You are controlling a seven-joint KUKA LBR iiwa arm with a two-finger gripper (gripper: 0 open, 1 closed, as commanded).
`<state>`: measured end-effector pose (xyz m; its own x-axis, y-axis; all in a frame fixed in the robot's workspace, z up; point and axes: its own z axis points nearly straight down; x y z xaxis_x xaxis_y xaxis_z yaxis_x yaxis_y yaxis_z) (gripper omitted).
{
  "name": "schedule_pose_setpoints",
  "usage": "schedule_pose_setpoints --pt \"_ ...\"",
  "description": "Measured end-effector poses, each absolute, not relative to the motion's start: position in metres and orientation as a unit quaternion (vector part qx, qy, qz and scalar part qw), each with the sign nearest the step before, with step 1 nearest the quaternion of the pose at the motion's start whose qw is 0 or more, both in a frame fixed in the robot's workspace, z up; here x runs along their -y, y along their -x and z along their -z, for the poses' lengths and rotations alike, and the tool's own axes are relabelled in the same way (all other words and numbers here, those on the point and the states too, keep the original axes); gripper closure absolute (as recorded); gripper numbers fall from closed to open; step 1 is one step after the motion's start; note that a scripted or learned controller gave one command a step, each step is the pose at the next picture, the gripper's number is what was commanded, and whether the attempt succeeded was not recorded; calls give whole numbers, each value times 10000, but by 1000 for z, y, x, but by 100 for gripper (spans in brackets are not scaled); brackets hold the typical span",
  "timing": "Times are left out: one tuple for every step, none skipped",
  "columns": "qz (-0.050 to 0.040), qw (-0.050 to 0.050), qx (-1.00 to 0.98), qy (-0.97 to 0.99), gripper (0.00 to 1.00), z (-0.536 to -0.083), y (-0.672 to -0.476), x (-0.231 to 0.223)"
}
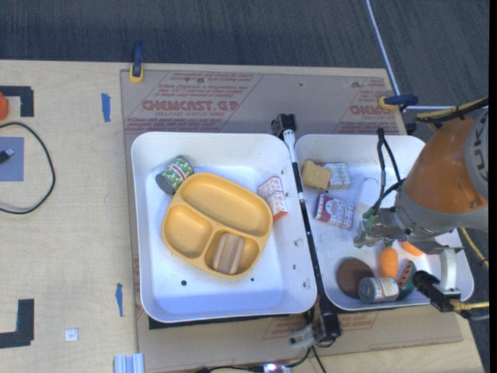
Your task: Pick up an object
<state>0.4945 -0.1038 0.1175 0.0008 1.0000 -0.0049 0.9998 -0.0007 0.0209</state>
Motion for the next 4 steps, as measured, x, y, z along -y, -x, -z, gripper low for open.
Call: schedule_pose_setpoints --pt "-56 89 -7069 -7072 0 -117 -494 104" --pt "-10 5 -7072 -7070 0 -86 -488 100" --pt "-25 38 -7069 -7073 100 -97 -490 101" --pt "-24 36 -7069 -7073 0 -97 -490 101"
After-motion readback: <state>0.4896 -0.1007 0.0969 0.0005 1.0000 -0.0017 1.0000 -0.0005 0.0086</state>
